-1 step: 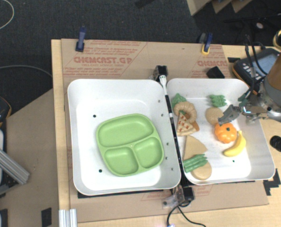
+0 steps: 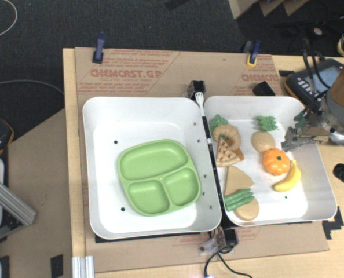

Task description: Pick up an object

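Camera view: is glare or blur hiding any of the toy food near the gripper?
Camera view: light is even and soft, with faint shadows; the white right bin is bright, yet the orange and banana read clearly; the gripper is small, dark and slightly soft, so its fingertips are hard to resolve.

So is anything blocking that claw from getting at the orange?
Nothing visible does. The claw hangs over the right bin, just up and right of the orange. The banana touches the orange's lower right side, away from the claw.
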Motion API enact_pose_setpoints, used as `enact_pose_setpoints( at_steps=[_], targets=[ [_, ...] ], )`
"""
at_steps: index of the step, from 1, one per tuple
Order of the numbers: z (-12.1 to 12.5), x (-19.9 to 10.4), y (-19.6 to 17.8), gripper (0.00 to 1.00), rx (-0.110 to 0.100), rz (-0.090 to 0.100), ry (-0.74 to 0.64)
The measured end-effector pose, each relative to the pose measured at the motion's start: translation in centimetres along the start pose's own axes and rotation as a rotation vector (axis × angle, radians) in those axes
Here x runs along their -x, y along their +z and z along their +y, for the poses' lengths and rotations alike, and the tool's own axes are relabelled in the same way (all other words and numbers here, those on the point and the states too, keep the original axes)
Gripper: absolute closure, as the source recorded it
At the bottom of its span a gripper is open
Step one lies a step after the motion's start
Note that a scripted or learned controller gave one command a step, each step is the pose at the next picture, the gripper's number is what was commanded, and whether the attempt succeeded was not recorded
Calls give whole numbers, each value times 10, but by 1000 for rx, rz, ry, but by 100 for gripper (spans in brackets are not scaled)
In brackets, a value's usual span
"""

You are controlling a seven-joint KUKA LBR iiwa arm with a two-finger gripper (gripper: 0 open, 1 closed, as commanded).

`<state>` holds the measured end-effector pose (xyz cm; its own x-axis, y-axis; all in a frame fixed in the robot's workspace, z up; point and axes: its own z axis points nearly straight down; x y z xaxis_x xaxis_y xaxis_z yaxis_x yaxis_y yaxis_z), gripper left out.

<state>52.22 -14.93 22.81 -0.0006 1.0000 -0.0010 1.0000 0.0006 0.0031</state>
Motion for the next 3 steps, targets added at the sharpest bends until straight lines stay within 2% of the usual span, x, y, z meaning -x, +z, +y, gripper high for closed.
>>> enact_pose_setpoints(
  at_steps=[1, 2, 3],
  targets=[
    [-46, -6, 150, 100, -10, 4, 3],
    [-43, -6, 133, 100, 0, 0, 2],
    [-7, -90, 38, 100, 8, 1, -9]
  ],
)
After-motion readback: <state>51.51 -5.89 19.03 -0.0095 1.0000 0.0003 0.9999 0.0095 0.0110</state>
